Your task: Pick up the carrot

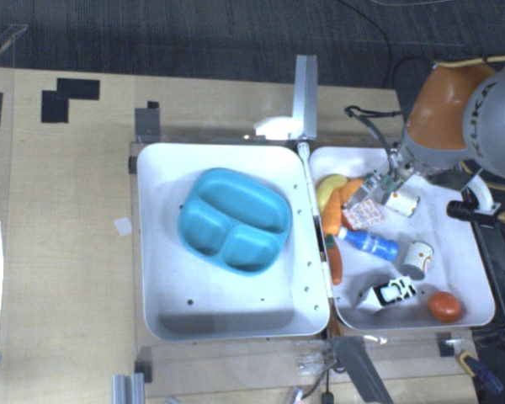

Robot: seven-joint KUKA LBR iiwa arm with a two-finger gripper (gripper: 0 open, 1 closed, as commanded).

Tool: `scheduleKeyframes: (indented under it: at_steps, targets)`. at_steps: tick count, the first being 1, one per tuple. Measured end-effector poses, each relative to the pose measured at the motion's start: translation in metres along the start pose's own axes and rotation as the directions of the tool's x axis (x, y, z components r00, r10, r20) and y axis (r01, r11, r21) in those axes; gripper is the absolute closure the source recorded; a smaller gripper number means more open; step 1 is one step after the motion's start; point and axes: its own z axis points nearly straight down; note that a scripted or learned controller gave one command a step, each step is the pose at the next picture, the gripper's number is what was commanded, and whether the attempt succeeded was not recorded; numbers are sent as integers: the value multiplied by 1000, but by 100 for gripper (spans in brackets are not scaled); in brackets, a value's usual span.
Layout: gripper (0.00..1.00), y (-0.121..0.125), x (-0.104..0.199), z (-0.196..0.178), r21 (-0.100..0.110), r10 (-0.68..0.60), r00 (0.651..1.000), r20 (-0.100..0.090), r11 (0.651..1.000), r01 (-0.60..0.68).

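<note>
Overhead slanted view of the surface [67, 251] with two shallow white bins side by side. The left bin [160, 310] carries a blue divided tray [234, 220]. The right bin [480, 297] carries the clutter: a yellow banana-like piece [328, 190], a blue bottle [372, 243], a small grey can [415, 259], a black-and-white toy [394, 293], a red tomato-like ball [444, 306] and a patterned packet [364, 215].

The carrot [332, 219] lies in the right bin against its left wall, just beside the divider, crowded between the yellow piece and the packet. Its long axis appears to run roughly along that wall, from upper right to lower left, with a further orange-red stretch lower down; which end is the tip cannot be told.

The hand [389, 183] hangs low over the bin's upper middle, near the packet and apart from the carrot. How far it is open cannot be told, and nothing is visibly between its fingers. Judged from this, the pick is not yet made; the wall leaves little room on one side.
</note>
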Motion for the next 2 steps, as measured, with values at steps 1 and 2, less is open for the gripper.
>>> scheduleKeyframes:
  at_steps: [1,2]
  targets:
    - [0,22,11,0,13,-366,930,-5,930,366]
    - [0,23,11,0,13,-367,930,-6,930,367]
